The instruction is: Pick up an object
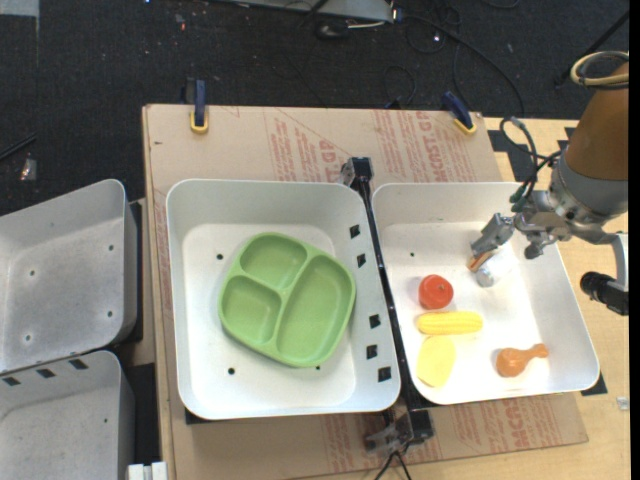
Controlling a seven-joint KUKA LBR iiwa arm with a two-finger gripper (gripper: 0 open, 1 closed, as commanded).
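- My gripper (487, 264) hangs over the right bin (560, 368), just beyond the tomato (435, 291).
- I cannot tell how my jaws stand.

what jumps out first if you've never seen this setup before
The big green divided plate lying in the left white bin catches the eye first. Next comes the cluster of small bright toys in the right bin: a red tomato-like ball, a yellow corn-like piece, a pale yellow piece and an orange drumstick-shaped one. The arm's hand hangs over that bin's upper part, above the toys.
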